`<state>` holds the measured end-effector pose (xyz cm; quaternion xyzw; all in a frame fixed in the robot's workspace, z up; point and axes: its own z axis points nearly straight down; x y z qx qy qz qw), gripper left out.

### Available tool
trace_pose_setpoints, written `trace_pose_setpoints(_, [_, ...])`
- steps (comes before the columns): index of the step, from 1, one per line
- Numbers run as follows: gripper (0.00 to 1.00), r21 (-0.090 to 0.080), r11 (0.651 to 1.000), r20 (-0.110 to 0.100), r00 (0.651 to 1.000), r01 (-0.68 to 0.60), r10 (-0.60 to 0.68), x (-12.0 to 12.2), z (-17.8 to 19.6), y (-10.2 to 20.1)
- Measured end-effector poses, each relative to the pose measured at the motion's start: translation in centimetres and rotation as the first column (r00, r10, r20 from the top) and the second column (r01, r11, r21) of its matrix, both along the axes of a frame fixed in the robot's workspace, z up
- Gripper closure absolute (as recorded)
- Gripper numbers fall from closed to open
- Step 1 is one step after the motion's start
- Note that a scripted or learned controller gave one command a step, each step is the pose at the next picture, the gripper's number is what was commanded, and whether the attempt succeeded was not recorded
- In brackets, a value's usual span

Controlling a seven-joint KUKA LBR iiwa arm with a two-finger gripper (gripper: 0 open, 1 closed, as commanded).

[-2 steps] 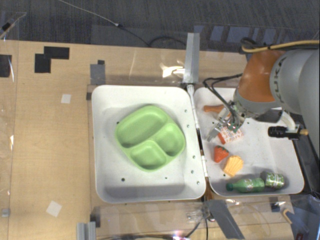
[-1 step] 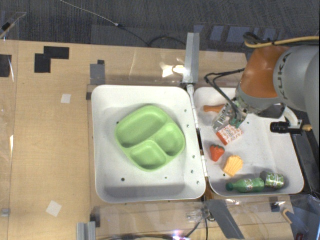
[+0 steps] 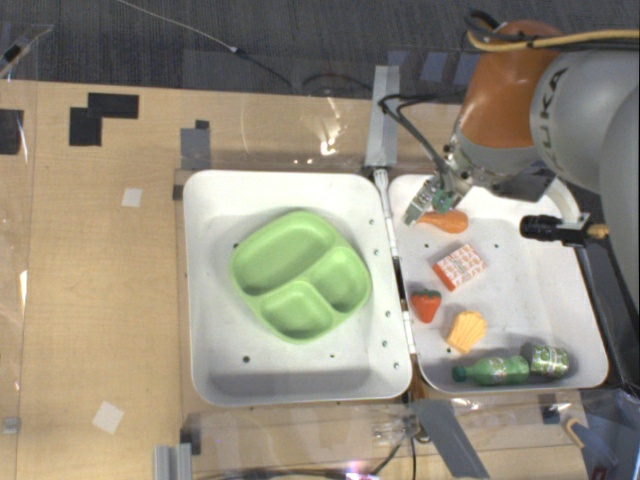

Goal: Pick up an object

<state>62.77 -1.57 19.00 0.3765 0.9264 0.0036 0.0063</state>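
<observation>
Your claw (image 3: 432, 200) is hovering at the right bin's (image 3: 575, 298) upper left corner, touching a toy carrot (image 3: 443, 220); whether it is gripping, you cannot tell. A green divided plate (image 3: 300, 274) is sitting in the left bin (image 3: 215, 348).

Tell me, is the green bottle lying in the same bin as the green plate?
No, the green bottle lies in the right bin, the green plate in the left bin.
</observation>
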Motion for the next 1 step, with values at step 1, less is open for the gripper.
trace_pose_setpoints(1, [1.00, -0.003, 0.956, -0.008, 0.956, -0.294, 0.294, -7.22, -0.40, 2.12])
